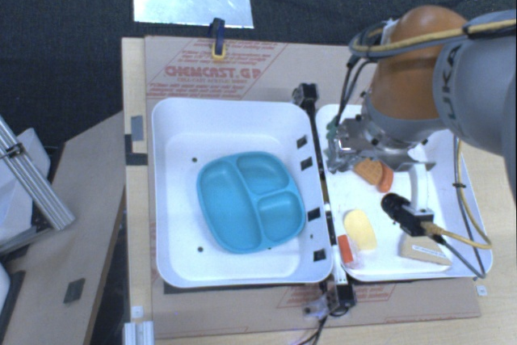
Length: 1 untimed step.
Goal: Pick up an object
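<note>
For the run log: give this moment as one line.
arm over right bin | tool beside orange piece | yellow piece nearby | blue tray in left bin

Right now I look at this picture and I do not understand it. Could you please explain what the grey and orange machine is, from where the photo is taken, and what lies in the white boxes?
It is a robot arm, reaching in from the right. One camera looks down from above at a slant. Its tool hangs over the right bin, close to an orange piece; whether it holds anything, I cannot tell. A yellow object and a pale wedge lie there too. The left bin holds a blue divided plate.
</note>
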Motion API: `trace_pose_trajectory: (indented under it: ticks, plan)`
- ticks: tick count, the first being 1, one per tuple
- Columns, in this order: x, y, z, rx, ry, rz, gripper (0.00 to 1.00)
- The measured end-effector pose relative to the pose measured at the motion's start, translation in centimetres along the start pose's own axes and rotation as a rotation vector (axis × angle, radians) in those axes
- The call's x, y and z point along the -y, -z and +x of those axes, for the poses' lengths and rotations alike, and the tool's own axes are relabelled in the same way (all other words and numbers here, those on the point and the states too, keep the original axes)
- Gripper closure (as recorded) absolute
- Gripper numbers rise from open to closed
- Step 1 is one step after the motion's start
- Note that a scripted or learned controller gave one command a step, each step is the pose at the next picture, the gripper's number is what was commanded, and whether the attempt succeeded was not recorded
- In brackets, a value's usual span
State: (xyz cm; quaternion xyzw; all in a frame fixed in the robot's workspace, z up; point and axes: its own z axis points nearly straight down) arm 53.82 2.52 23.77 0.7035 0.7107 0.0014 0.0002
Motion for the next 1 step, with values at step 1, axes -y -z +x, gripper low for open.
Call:
trace_pose_trajectory:
  ticks: [1]
  plan:
    - [-0.19,0.62,5.66,-0.001,0.001,0.001,1.0]
